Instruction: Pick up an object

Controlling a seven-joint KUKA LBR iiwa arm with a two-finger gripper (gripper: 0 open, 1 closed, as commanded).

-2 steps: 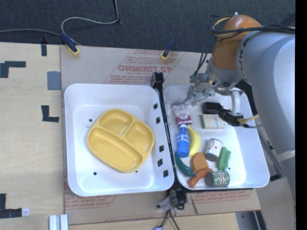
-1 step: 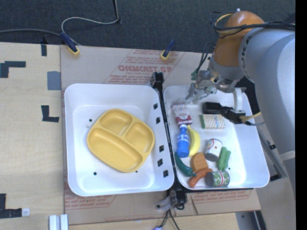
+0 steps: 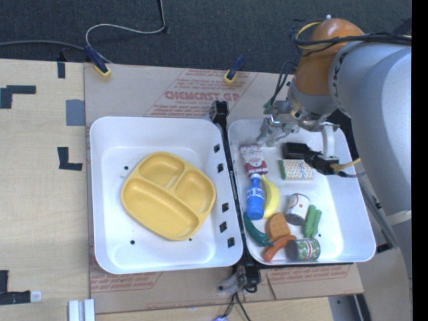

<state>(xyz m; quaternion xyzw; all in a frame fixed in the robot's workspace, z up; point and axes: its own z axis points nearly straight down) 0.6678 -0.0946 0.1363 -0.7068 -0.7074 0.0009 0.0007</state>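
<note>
My gripper (image 3: 271, 132), grip unclear, hangs over right bin (image 3: 348, 236); cardboard (image 3: 194, 95) on bench (image 3: 40, 179), dark floor (image 3: 200, 12) behind.

2 white bins are sitting side by side: left bin (image 3: 100, 179), right bin (image 3: 348, 219). Left bin is holding 1 yellow divided plate (image 3: 168, 194).

Right bin is carrying roughly 9 small items, located against the blue bottle (image 3: 255, 196):
- 1 red-and-white packet (image 3: 253, 158) just above it
- 1 banana (image 3: 271, 197) touching its right side
- 1 green-and-white box (image 3: 296, 170) up and right
- 1 small white can (image 3: 296, 208) right
- 1 green pepper-like piece (image 3: 311, 221) further right
- 1 orange piece (image 3: 277, 227) below right
- 1 carrot (image 3: 275, 247) below
- 1 labelled can (image 3: 305, 249) lowest right

2 yellow-blue clamps are sitting well above: (image 3: 98, 60), (image 3: 234, 72).
</note>
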